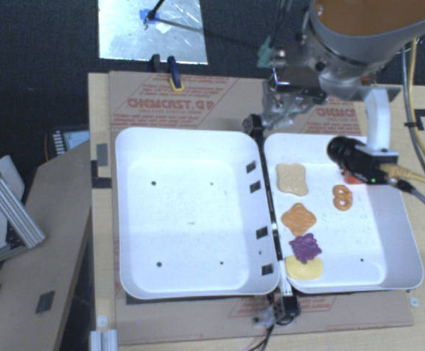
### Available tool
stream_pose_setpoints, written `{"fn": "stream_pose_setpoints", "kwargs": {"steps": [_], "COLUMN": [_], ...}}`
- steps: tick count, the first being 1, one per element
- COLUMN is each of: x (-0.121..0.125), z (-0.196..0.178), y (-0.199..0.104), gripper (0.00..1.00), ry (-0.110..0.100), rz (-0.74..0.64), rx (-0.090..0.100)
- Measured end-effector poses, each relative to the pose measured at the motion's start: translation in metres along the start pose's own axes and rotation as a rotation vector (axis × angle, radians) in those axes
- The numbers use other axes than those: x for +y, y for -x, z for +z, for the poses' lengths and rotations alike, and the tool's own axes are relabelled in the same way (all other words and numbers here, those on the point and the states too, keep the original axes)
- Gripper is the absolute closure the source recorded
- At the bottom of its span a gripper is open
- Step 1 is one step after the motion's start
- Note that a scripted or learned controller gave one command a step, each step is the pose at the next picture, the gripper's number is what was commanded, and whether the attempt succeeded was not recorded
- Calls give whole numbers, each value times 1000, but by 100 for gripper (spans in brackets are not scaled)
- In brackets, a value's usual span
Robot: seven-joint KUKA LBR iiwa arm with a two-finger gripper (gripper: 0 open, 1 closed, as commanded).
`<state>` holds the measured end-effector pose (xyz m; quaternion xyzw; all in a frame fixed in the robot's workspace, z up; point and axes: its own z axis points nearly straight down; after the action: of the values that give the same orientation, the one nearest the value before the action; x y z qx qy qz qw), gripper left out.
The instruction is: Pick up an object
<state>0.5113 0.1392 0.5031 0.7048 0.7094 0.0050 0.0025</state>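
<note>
Yellow piece (303,269), purple piece (305,247) and orange piece (298,218) are packed along the right bin's (388,269) left wall. Whether the claw (289,108), seen upper center, is open cannot be told. Neighbours could be nudged or the wall struck.

Evenly and brightly lit from overhead, with soft, short shadows. Mild glare off the white bins (190,218), strongest on the bin floor left of the claw (289,108). Bright patchy reflection on the foil sheet (152,19) up and to the left of it. Slightly soft and grainy throughout; arm (373,13) above the claw blurred and out of focus.
</note>
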Motion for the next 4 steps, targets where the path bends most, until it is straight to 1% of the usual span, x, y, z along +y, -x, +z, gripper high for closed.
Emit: {"fn": "stream_pose_setpoints", "kwargs": {"steps": [1, 2, 3, 4], "x": [8, 22, -6, -5], "z": [-22, -32, -32, -32], "y": [-24, -67, -97, -95], "gripper": [100, 100, 100, 0], "ry": [-6, -6, -10, -10], "rz": [2, 0, 0, 2], "rx": [-1, -2, -2, -2]}}
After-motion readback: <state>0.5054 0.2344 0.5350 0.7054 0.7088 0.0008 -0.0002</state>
